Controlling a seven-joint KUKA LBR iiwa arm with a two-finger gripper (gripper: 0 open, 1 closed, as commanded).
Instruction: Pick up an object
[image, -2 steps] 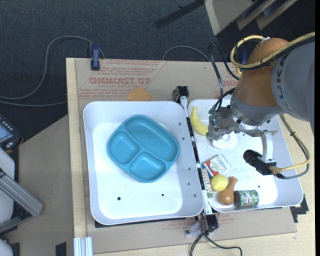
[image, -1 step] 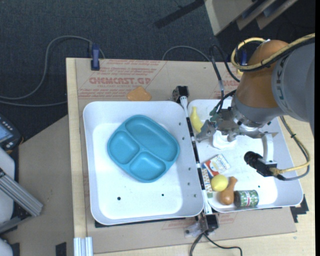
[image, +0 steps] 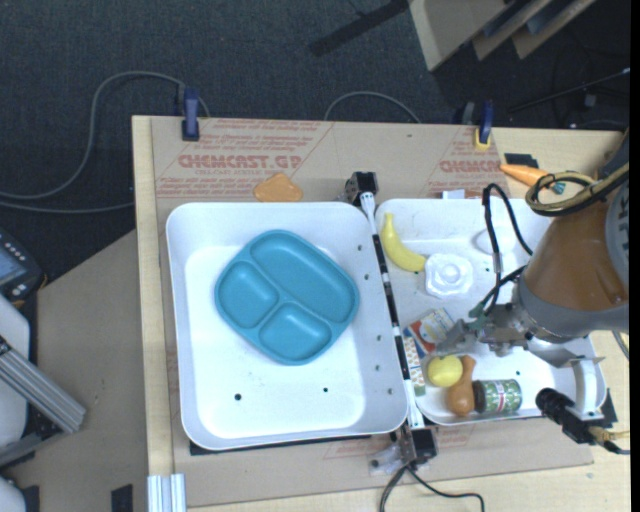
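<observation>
While the arm reaches in from three o'clock, its gripper hangs low over the right bin, above the clutter at that bin's six o'clock end. Its fingers look spread a little, with nothing visibly caught between them, though the wrist hides part of them and the reading is not firm. Just under the gripper, toward seven o'clock, lies a small yellow lemon-like fruit. Touching it at five o'clock is a brown pear-shaped piece, and beside that a dark green-labelled can lies on its side. A crumpled wrapper sits at nine o'clock from the gripper. Farther up the bin, toward twelve o'clock, rest a white cup-like piece and a banana, well apart from the fingers. The left bin carries a blue divided plate, which no part of the arm is near.

As a judgement, the pick is at the approach or descent stage: the gripper is placed over candidates, most likely the yellow fruit, but no grasp is made. Closing, securing and lifting all remain.
</observation>
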